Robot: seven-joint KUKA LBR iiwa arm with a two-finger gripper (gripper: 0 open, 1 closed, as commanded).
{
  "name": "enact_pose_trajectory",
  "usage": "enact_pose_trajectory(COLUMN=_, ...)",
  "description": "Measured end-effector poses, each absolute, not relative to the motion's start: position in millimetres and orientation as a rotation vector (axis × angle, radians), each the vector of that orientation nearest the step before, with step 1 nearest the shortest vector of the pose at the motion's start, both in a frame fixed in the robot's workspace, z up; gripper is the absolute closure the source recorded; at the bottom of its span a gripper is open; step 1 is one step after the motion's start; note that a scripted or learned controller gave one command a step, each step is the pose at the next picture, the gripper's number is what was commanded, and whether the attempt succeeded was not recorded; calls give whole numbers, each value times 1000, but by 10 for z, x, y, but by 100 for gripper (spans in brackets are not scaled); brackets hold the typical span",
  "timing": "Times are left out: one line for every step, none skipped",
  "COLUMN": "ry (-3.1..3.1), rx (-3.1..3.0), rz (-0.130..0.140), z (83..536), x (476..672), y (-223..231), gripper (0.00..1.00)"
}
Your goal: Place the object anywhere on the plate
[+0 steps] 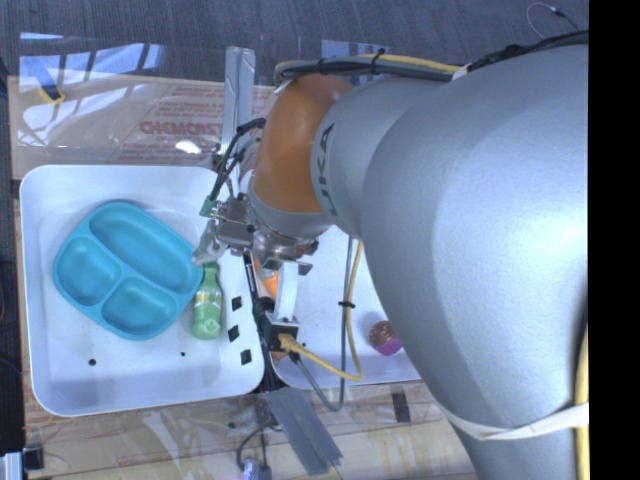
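A blue divided plate [125, 280] lies in the left bin [60, 388], toward its left side. A green bottle [207, 310] rests on the bin floor against the plate's right edge, with its pale cap pointing to the back. My gripper [209, 250] hangs just above the bottle's cap end, at the plate's right rim. The wrist and the big grey arm hide how it meets the bottle.
An orange item [268, 286] peeks out under the wrist at the left edge of the right bin [330, 373]. A small purple and brown object [384, 338] lies in that bin. A yellow cable [320, 366] loops across its front. The arm covers most of the right side.
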State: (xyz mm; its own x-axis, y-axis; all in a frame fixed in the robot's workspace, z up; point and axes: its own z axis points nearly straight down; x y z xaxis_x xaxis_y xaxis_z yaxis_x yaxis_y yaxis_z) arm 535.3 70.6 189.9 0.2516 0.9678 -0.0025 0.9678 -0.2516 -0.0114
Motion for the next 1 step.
enact_pose_trajectory(ry=-1917, rx=-2479, rz=14, z=1899, x=5353, y=706, gripper=0)
